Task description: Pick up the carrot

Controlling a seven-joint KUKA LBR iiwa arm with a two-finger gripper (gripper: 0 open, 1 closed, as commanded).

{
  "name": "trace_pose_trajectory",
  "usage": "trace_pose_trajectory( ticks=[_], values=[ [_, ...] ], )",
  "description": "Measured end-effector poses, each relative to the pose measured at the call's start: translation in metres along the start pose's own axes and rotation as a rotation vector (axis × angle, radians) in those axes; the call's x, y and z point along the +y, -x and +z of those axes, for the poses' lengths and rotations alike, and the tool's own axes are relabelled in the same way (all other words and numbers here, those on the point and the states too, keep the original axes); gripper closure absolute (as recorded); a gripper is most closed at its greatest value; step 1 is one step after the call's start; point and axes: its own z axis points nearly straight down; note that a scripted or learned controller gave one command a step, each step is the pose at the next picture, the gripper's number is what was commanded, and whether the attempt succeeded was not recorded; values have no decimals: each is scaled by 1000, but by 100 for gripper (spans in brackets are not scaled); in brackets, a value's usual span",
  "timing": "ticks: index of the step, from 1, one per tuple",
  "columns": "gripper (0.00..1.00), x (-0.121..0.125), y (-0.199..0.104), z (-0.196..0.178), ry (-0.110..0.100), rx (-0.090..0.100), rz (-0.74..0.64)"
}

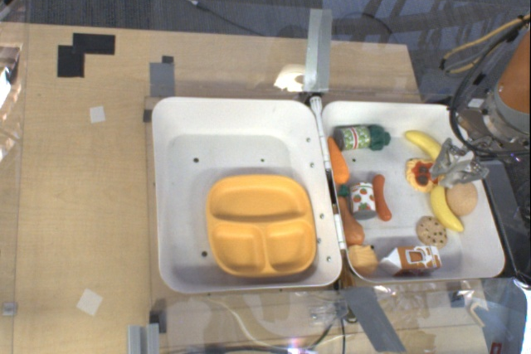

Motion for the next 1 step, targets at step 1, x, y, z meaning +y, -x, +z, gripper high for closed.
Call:
trace_pose_trajectory(
  ticks=[1],
  values=[
    [100, -48, 62, -15, -5, -5, -211]
  ],
)
